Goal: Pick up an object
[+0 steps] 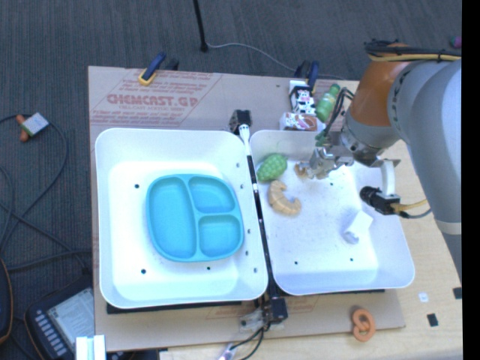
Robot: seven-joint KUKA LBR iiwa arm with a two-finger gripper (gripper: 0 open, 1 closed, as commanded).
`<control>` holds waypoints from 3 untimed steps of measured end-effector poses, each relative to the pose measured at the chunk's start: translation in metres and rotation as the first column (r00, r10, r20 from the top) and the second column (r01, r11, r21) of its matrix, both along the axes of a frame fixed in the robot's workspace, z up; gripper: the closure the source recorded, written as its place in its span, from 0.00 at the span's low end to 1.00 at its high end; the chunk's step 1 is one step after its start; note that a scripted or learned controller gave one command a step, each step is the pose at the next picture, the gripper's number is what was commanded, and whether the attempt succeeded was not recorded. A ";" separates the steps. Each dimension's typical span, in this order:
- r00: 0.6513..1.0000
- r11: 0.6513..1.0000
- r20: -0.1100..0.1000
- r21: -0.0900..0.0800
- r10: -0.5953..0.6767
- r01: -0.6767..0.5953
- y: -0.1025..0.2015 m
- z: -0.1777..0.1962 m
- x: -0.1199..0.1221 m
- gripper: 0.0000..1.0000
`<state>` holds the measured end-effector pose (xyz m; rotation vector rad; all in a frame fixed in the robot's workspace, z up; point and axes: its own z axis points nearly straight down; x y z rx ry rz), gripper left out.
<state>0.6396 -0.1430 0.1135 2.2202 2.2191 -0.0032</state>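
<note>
Dark grey carpet (60,28) surrounds the brown cardboard-topped bench (187,96).

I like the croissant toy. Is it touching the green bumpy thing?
Apart. The camera view shows a strip of white bin floor between the croissant toy and the green bumpy thing above it in the right bin.

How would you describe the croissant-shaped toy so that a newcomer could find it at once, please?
Start at the right-hand white bin, the one without the blue divided plate. Look in its upper left part, near the wall shared with the other bin. The croissant-shaped toy lies just below the bumpy green toy; it alone is tan and curved like a crescent.
</note>
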 end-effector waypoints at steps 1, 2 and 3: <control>1.000 1.000 -0.026 0.005 0.000 0.000 0.023 -0.023 0.023 1.00; 1.000 1.000 -0.017 0.004 0.001 -0.001 -0.016 -0.009 0.025 1.00; 1.000 1.000 0.002 0.005 0.004 -0.004 0.095 0.072 0.002 1.00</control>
